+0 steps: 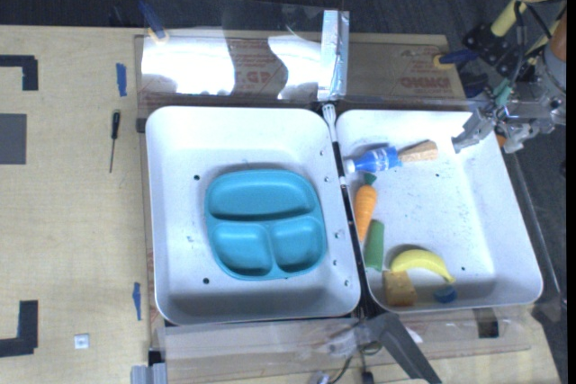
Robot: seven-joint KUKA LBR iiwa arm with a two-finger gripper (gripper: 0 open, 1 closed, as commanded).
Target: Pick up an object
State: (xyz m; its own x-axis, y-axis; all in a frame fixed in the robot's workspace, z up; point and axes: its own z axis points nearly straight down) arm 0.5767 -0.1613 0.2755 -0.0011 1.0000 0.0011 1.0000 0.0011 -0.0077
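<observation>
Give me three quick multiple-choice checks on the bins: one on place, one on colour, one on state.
1. Where does the divided tray lie?
A. left bin
B. right bin
C. on the bench outside the bins

2. What colour is that tray?
A. red
B. blue
C. yellow

3. Where is the banana now?
A. lifted in the air
B. lying in the right bin
C. on the tray

Answers: 1 A, it sits on the left bin floor. 2 B, it is plainly light blue. 3 B, it rests near the bin's front edge, far from the gripper.

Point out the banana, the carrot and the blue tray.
banana [419, 263]: camera view, middle of its curve.
carrot [364, 209]: camera view, orange body.
blue tray [261, 196]: camera view, its large top compartment.
</observation>
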